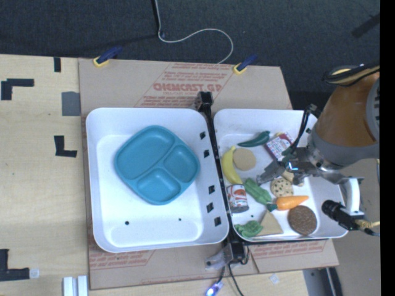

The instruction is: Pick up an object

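Hand (276,170) just above cookie (281,186)

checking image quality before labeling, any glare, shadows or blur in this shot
Camera view: lighting is even and soft; the left bin wall is bright white, slightly washed out; a faint shadow rims the blue plate; the small food items, such as the carrot, are soft and low in detail; the gripper area is slightly blurred, and the orange band looks smeared.

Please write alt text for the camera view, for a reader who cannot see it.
A grey and orange arm reaches from the right over the right bin, its gripper low among toy foods: banana, carrot, cookie. The left bin holds a blue tray.
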`<state>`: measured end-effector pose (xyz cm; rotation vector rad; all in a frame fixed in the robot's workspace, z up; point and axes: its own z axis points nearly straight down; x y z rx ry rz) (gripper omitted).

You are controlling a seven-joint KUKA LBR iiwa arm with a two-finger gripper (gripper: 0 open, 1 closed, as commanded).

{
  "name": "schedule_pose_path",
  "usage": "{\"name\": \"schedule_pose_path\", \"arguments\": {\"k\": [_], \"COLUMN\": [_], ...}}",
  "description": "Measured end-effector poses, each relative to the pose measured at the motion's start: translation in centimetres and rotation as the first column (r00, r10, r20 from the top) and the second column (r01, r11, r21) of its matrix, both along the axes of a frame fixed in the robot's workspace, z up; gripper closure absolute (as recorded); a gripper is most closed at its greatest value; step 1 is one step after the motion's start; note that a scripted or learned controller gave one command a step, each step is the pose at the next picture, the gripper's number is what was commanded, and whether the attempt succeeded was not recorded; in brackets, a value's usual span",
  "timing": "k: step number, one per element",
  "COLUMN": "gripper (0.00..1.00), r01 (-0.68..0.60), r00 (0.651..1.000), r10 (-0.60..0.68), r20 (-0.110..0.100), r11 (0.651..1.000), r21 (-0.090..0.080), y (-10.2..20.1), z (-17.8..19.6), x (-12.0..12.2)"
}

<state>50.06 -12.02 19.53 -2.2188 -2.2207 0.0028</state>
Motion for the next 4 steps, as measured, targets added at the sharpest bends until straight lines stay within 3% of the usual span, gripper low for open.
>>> {"name": "schedule_pose_path", "arguments": {"k": [1, 2, 3, 4], "gripper": [1.00, 1.00, 1.00, 1.00], "r01": [-0.001, -0.016, 0.000, -0.001], "r00": [1.000, 1.000, 1.000, 1.000], "r10": [0.001, 0.016, 0.000, 0.001], "r20": [-0.001, 0.005, 0.008, -0.001], "r11": [1.000, 1.000, 1.000, 1.000], "r21": [0.000, 0.005, -0.001, -0.002], "y": [0.1, 13.8, 11.9, 12.1], "z": [1.0, 6.0, 12.6, 7.5], "x": [0.0, -1.6, -1.6, 5.0]}}
